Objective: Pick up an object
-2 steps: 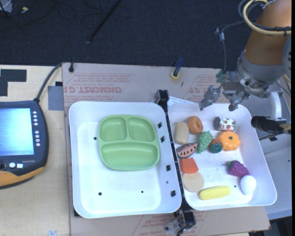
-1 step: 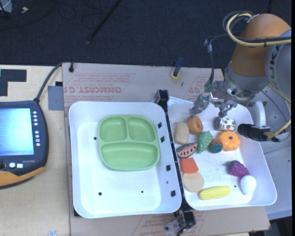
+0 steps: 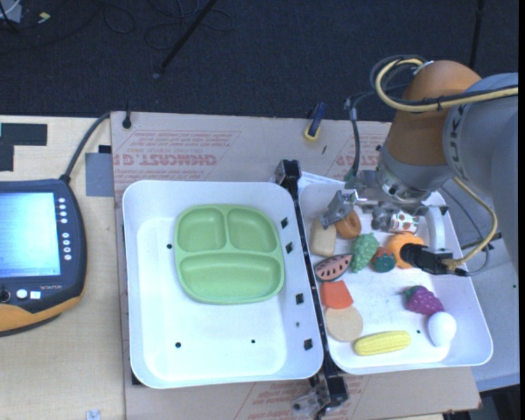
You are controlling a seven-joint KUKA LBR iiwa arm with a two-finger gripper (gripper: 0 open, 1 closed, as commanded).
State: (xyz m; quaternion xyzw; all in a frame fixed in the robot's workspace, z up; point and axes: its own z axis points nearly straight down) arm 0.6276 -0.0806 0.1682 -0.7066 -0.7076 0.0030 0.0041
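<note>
The gripper [image 3: 348, 206], whether spread or closed I cannot tell, hangs over the toy food [image 3: 359, 250] by the right bin's [image 3: 472, 339] far edge, so next it must descend and clamp.

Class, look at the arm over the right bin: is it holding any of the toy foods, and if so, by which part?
It cannot be told. The gripper hangs low over the toy foods at the back of the right bin, right beside a brown piece, but no item shows clearly gripped.

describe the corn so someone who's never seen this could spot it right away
Look in the right-hand white bin, along its near edge. The corn lies there on its side, between a tan disc and a white egg, the only long yellow piece.
</note>
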